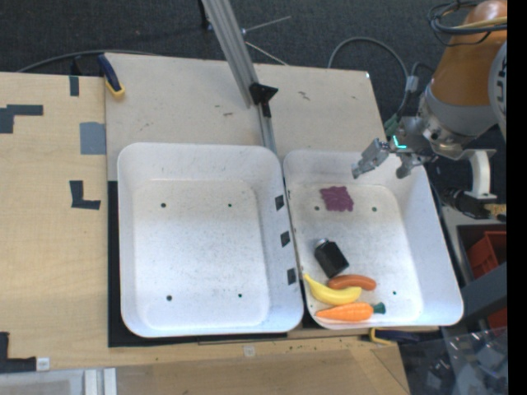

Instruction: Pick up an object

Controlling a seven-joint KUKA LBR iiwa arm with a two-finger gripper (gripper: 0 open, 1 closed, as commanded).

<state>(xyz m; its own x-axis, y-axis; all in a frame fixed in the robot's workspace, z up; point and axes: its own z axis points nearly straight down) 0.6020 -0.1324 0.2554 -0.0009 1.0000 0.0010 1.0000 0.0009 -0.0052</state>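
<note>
The right bin holds a purple bunch of grapes near its back, a black block in the middle, and a yellow banana, a red-orange sausage-shaped piece and an orange carrot along its front edge. My gripper hangs over the bin's back right corner, to the right of the grapes and above them. Its two fingers stand apart with nothing between them.
The left bin lies beside the right one. A slanted metal rail runs down to the gap between the bins. A blue and yellow tool lies at the bench's back left. Cables trail behind the right bin.
</note>
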